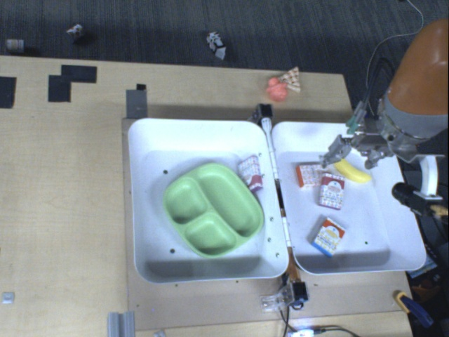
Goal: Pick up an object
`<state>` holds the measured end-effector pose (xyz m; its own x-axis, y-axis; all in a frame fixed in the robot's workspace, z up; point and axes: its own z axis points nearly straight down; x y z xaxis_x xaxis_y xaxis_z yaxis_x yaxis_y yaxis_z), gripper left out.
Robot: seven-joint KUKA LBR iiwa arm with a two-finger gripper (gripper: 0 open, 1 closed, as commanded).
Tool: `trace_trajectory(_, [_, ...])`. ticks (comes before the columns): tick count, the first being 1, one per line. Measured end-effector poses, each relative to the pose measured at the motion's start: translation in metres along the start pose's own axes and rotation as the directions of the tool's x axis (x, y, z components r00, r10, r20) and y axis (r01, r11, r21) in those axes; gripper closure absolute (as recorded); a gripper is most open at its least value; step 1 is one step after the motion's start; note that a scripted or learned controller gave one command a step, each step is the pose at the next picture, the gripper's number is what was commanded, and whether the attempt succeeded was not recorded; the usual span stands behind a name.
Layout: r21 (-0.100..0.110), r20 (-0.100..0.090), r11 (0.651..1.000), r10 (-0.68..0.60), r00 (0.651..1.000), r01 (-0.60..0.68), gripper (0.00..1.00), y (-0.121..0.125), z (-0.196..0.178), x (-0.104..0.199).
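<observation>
Camera view, fingers (342,153) (open or shut, cannot tell) over banana (353,172), three small boxes (332,191) close by.

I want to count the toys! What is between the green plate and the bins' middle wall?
A small red-and-white packet, seen in the camera view, between the green plate and the middle wall.

bench (63,188): pale wood, black patches at its far left | left bin (144,188): on the bench, well left of the gripper (337,153) | right bin (403,248): touching it, under the gripper | pink object (278,89): on the bench beyond the bins, left of and behind the gripper
</observation>
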<state>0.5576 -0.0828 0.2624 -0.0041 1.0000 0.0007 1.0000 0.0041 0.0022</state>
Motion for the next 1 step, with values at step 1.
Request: trace_trajectory(1, [0.000,0.000,1.000,0.000,1.000,0.000,0.00,0.0000,0.0000,0.0000])
